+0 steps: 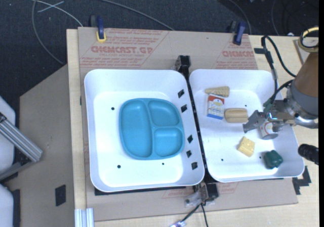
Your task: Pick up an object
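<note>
In the right bin [230,170], the loose items lay spread apart from one another, which left the arm room to come down on any 1 of them without nudging the rest. The end effector [257,122] hung over that bin's right half, reaching in from the right, its dark fingers pointing left toward the middle of the group. How far those fingers stood open I could not tell, and nothing showed between them, so I judged it to be carrying nothing.

Just left of the fingers sat the tan block [236,115], a rounded, bread-coloured lump, and this looked the likeliest target since it lay nearest the tips. Touching or almost touching its left end stood a small carton [215,106], white with red and blue print. A pale wafer [217,91] lay farther off, toward the far wall. Nearer, a yellow cube [246,146] rested a little tilted, and a dark green lump [273,159] sat by the near right rim.

The left bin [101,170] held 1 blue tray [151,128] with 3 compartments, lying flat at its centre, well apart from the arm. Both bins sat side by side on the bench [126,44].
</note>
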`<state>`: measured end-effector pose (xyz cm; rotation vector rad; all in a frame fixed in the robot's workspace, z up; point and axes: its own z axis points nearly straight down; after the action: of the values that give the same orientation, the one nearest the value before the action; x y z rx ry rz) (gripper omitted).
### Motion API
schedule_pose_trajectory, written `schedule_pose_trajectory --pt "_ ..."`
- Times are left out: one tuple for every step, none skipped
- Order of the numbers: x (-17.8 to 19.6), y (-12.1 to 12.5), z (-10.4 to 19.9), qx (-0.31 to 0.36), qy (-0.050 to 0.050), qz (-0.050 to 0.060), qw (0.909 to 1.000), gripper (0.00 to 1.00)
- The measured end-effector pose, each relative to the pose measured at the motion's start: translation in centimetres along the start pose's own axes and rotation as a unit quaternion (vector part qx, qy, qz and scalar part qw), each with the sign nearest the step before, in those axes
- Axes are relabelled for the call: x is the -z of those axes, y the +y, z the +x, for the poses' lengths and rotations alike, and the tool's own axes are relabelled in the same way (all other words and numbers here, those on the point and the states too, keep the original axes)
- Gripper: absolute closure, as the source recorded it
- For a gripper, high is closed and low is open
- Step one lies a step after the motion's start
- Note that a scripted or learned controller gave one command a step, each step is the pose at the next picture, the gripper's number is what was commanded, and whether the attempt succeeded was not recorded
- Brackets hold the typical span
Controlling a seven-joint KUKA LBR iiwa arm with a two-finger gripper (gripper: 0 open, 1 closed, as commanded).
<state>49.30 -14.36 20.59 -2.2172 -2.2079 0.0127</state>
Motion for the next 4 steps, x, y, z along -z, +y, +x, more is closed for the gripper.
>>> schedule_pose_trajectory --pt "0.7 0.3 0.1 0.002 -0.001 -0.007 1.0000 0.00" --pt "-3.6 0.6 0.4 0.002 0.000 -0.005 1.0000 0.00" --pt "-9.0 -0.3 0.5 0.002 0.000 -0.005 1.0000 0.00" --pt "-12.0 0.0 0.5 0.002 -0.003 -0.011 0.9999 0.00"
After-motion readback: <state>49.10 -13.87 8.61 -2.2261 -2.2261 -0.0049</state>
